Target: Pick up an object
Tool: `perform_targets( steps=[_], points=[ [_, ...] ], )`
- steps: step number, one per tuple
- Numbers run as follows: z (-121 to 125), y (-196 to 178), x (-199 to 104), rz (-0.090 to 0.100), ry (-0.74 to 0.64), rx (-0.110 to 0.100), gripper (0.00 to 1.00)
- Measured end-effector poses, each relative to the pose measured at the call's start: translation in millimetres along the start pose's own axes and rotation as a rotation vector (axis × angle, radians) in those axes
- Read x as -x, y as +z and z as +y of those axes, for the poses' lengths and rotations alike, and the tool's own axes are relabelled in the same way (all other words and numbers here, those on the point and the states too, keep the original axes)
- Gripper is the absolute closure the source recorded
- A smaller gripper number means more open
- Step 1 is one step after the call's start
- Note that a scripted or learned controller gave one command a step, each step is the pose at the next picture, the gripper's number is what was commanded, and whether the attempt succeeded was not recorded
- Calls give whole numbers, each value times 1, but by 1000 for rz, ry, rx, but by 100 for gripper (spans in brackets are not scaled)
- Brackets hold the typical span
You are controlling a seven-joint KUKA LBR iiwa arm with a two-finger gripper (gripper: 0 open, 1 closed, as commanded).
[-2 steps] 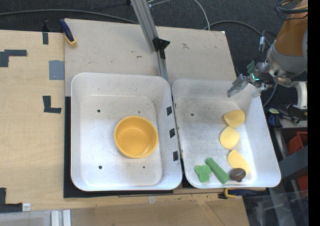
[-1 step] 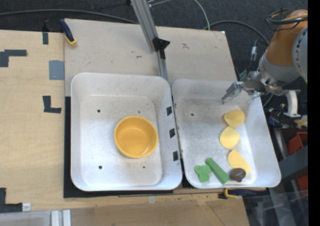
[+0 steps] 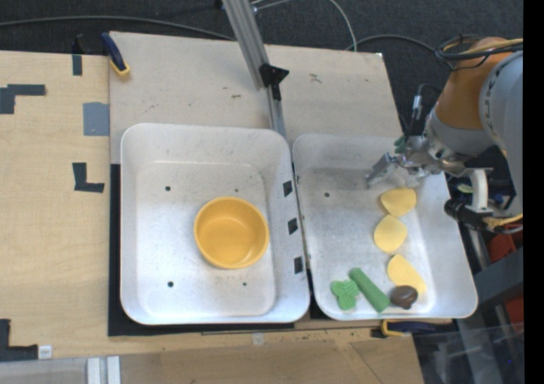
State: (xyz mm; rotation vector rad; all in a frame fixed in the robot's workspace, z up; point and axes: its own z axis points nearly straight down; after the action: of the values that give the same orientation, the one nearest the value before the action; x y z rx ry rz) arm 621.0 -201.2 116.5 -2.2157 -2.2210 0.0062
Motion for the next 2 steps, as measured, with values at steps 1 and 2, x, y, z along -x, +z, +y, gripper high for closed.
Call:
perform_targets(
  steps=[1,2],
  points=[
    [1,28,-1,-2,-1,7,0],
    [2,16,-2,-2,-2,8,100]
  ],
)
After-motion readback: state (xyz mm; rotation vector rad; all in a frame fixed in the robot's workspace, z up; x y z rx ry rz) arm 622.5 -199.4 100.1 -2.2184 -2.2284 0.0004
